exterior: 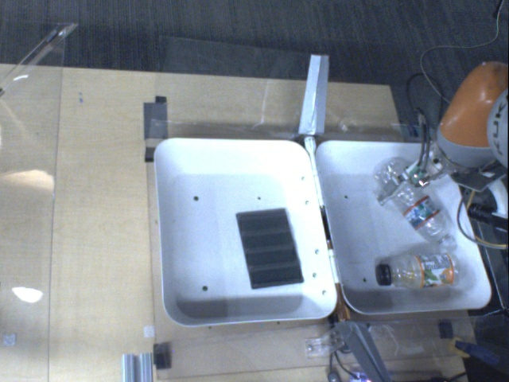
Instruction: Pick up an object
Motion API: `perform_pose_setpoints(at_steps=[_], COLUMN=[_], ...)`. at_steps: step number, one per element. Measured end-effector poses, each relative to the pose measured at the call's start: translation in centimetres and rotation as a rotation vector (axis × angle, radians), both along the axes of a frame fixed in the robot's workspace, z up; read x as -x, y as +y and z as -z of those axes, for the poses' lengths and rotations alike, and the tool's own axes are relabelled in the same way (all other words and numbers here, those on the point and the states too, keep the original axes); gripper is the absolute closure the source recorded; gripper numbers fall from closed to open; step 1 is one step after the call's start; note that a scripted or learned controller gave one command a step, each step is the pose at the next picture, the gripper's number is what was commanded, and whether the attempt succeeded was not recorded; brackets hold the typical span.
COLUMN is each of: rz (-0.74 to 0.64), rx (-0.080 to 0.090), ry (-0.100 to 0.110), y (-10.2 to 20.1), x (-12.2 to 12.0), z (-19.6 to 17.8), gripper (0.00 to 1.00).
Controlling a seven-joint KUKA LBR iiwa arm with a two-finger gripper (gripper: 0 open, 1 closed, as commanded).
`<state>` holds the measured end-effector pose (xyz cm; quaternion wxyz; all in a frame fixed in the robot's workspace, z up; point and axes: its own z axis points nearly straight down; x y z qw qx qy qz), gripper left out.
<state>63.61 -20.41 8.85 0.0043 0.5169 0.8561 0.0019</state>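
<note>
The wooden worktop fills most of the frame below a strip of dark carpet along the top. Two shallow white bins sit side by side on it: the left bin at the centre of the frame and the right bin at centre right, their inner rims touching. A grey metal bar runs up from the point where the bins meet. The arm, with its orange band, enters at the upper right edge of the frame and reaches down over the right bin. A flat dark ridged block lies in the middle of the left bin, slightly tilted. In the lower part of the right bin a bottle with a dark cap lies on its side, cap toward the left. A clear bottle lies slantwise in the bin's upper right part. The gripper sits at this clear bottle's upper end, in the upper part of the right bin; it looks glassy and blurred, so whether it is released or clenched cannot be told.
</note>
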Motion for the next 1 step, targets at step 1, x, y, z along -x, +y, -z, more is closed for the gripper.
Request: perform_pose_setpoints(at_steps=[1], rz=[-0.068], rx=[0.000], ry=[0.002], y=[-0.11], x=[7.23], z=[-1.68], gripper=[0.00])
